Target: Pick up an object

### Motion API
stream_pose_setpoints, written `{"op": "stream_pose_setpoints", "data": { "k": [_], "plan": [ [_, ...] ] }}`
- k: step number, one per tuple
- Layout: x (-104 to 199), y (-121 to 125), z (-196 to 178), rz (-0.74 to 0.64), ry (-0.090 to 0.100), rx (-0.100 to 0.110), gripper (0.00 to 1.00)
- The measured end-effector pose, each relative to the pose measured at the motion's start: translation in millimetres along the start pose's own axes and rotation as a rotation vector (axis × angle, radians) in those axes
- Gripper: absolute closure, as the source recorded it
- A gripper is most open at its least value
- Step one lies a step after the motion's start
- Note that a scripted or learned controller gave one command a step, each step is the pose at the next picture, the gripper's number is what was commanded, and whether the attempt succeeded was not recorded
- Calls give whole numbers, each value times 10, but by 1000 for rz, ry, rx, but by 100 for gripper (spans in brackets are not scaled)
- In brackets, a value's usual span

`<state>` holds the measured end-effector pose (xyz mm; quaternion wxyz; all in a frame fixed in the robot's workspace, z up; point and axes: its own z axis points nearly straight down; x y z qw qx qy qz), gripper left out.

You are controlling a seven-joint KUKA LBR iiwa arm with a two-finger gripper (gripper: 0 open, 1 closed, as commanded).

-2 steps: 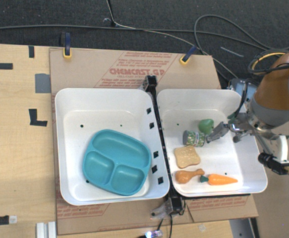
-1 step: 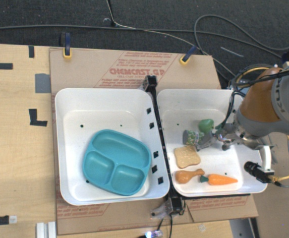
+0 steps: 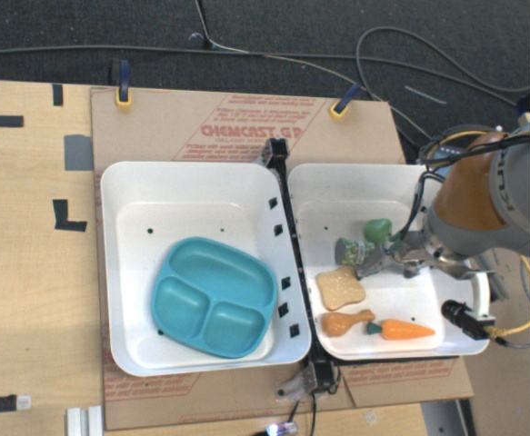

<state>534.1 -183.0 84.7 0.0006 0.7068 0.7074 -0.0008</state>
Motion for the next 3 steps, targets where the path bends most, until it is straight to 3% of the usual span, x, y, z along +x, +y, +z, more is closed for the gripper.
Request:
{"op": "stream_pose_setpoints", "data": {
  "k": [1,3],
  "plan": [
    [-7,10,-118,0,-2,-4,100],
    [-7,111,-1016,0,1,-4,100]
  ]
}}
